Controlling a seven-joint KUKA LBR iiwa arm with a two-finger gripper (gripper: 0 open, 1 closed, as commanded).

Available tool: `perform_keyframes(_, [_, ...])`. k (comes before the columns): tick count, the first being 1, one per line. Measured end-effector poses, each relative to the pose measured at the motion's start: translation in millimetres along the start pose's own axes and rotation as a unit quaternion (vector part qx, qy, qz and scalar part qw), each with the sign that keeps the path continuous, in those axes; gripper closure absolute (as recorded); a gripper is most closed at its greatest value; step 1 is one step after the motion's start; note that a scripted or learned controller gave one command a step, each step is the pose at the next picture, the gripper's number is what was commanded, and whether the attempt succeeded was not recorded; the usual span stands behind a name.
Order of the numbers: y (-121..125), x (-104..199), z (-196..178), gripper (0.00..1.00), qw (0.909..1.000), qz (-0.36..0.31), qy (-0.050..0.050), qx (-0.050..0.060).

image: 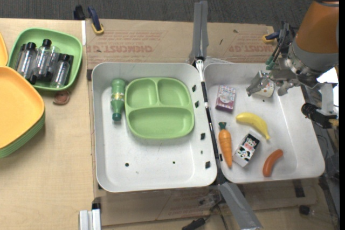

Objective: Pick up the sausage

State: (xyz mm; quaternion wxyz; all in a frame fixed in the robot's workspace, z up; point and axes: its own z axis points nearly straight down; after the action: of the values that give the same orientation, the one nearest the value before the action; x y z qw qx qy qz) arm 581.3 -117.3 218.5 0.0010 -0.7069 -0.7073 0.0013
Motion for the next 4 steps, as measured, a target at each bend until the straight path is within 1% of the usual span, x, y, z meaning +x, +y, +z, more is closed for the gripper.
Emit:
perform_keyframes(1, [0.0, -0.9, -8.0, 1.00, 1.0000, 0.001, 0.000, 0.001])
perform_keyframes(2, [25.9, -85.3, 124.6, 1.00, 0.9928, 0.120, 0.000, -0.001])
perform_keyframes(3, [-14.5, -97.7, 116.2, 1.00, 0.9761, 0.217, 0.001, 0.000])
perform_keyframes(4, [-44.8, -95.9, 90.5, 1.00, 0.9175, 0.398, 0.001, 0.001])
